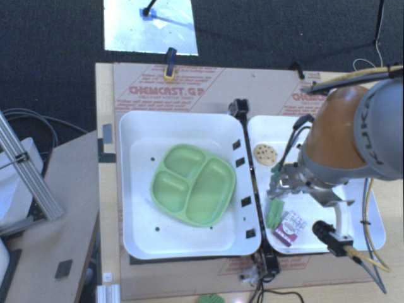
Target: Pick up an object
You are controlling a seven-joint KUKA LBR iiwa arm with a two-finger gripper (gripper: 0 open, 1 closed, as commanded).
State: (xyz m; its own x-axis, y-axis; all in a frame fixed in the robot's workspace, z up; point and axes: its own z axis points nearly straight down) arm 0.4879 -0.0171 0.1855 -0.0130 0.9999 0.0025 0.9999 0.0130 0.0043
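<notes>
Two shallow white bins share my surface. My pincer, state untellable, hovers over the right bin's left edge above a green flat packet; next, descend and grip.

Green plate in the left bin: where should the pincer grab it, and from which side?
Take the plate by its raised outer rim, probably the right edge nearest the divider, since the arm reaches in from that side. It lies flat, apparently apart from the left bin's walls, so come straight down with one finger outside the rim and one inside a compartment. The flat compartment floors likely give nothing to pinch.
</notes>
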